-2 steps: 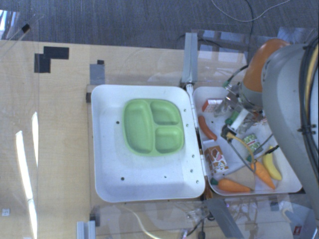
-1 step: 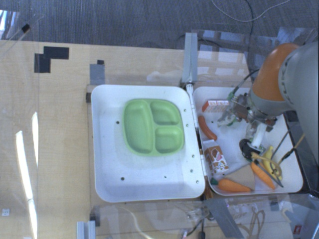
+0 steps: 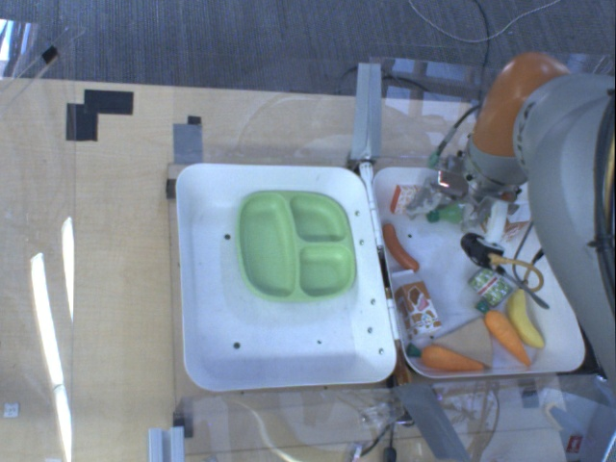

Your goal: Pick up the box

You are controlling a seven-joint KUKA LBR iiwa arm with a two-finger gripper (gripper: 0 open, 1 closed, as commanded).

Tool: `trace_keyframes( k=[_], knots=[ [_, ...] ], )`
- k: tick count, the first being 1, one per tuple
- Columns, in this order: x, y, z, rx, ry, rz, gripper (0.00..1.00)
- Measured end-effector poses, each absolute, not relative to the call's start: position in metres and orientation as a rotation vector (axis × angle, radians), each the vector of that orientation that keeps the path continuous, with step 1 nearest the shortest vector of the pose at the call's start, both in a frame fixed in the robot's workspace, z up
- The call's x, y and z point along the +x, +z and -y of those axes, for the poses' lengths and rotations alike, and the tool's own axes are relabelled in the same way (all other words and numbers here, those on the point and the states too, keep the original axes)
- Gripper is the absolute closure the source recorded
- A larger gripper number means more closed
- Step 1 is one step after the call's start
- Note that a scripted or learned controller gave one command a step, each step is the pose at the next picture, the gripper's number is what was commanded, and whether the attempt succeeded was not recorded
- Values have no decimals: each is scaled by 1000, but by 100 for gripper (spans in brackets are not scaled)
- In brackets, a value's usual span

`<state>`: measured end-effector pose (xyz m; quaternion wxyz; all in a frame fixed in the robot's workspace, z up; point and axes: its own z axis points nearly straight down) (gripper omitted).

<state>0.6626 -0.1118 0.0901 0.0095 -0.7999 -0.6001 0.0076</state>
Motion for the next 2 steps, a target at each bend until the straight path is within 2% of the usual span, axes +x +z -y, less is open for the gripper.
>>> trace_keyframes(
  k=[1, 2],
  knots=[
    [660, 85, 111, -2699, 56, 1517, 0],
    [671, 188, 76, -2669, -11, 1665, 0]
  ],
)
